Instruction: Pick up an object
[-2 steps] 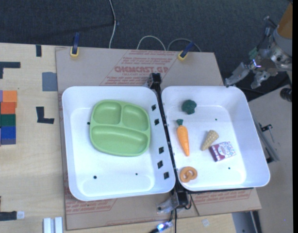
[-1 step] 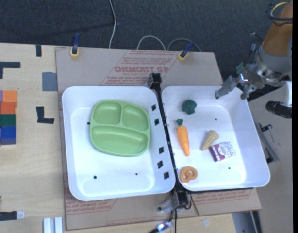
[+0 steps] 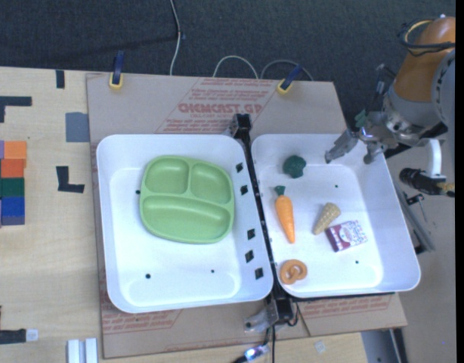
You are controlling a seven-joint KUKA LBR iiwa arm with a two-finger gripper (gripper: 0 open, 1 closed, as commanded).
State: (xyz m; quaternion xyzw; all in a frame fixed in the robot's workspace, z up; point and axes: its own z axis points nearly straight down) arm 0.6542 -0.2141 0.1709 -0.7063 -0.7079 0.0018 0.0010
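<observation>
Nearby, broccoli left of open pincer (apart).

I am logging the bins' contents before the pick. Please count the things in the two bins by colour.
Green: 2 (divided plate, broccoli piece)
Orange: 2 (carrot, pretzel)
Tan: 1 (cone)
Dark red and white: 1 (small packet)
Total: 6
</observation>
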